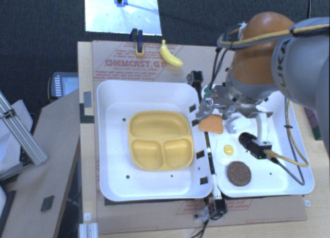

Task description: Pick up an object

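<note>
Camera view: arm bends down over right bin; pincer above orange piece, its state cannot be told.

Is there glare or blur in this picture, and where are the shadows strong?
In the camera view, the shiny panel at top glares; the white bins look bright, nearly washed out; the arm's orange band is slightly soft; soft shadows lie inside the yellow tray.

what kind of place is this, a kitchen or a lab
Most likely a robot test bench in a lab, not a kitchen: a grey arm reaches over two white bins, the food looks like toys, such as the banana, and a clamp holds the backing board.
</note>
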`<action>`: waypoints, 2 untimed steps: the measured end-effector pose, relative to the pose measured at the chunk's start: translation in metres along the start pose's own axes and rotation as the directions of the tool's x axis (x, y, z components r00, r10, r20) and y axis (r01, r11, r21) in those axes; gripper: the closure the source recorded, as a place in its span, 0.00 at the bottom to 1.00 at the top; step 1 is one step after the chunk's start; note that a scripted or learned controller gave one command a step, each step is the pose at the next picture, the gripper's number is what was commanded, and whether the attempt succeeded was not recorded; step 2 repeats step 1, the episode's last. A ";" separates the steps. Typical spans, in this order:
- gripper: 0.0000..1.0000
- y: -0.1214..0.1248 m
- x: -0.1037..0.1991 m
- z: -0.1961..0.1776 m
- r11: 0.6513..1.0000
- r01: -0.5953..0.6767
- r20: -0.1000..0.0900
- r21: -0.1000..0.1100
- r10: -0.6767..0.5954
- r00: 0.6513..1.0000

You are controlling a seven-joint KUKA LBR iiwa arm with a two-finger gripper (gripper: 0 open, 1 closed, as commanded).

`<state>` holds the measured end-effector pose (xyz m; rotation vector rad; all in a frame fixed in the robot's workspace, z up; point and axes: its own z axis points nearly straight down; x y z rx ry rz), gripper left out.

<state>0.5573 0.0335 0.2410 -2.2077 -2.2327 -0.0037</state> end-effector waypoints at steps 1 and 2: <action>1.00 0.001 0.054 0.021 1.000 -0.002 0.001 0.002 0.002 1.000; 1.00 0.001 0.054 0.021 1.000 -0.002 0.001 0.002 0.002 1.000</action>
